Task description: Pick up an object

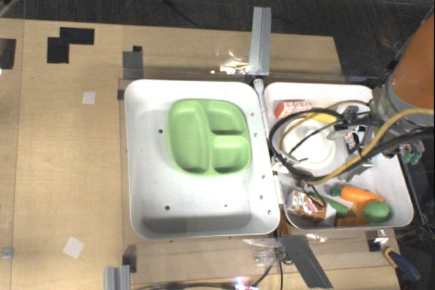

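The right bin point(406, 195) holds several small items. A red-and-white carton point(293, 107) lies at its back and a white round dish point(307, 145) in its middle. Along the front are an orange carrot point(360, 195), a green round piece point(377, 212) and a printed snack packet point(307, 206). My gripper point(348, 136) hangs over the middle of this bin, beside the dish, wrapped in black and yellow cables point(289, 125). The cables and wrist hide what is under it.
The left bin point(146, 214) carries a green divided plate point(207, 136), slightly back of centre. A metal post point(260, 44) stands behind the wall between the bins. The grey arm with its orange band point(414, 75) fills the right bin's back right corner.
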Motion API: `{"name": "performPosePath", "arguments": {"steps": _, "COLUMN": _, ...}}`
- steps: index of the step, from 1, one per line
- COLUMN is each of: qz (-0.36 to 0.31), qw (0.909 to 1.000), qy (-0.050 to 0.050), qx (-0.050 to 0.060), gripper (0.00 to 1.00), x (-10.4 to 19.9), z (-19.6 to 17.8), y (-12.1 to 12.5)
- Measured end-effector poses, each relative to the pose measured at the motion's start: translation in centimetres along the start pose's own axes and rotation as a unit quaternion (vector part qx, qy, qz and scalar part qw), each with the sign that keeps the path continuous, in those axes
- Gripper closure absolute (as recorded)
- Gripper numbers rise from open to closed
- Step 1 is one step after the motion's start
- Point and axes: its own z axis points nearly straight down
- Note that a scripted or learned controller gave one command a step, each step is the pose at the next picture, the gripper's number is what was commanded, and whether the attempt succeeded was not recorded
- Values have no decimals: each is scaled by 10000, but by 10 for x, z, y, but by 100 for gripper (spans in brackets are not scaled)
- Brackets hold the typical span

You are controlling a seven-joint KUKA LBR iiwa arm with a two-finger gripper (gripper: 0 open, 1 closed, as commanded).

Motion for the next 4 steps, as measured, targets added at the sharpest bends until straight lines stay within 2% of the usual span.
{"name": "performPosePath", "arguments": {"steps": 1, "qz": -1067, "qw": 9943, "qy": 28, "qx": -10, "gripper": 0, "x": -20, "z": 106, "y": -26}}
{"name": "performPosePath", "arguments": {"steps": 2, "qz": -1487, "qw": 9889, "qy": -63, "qx": 23, "gripper": 0, "x": -13, "z": 173, "y": -44}}
{"name": "performPosePath", "arguments": {"steps": 3, "qz": -1312, "qw": 9913, "qy": 95, "qx": 14, "gripper": 0, "x": -99, "z": 183, "y": -29}}
{"name": "performPosePath", "arguments": {"steps": 4, "qz": -1292, "qw": 9916, "qy": -106, "qx": 48, "gripper": 0, "x": -51, "z": 181, "y": -22}}
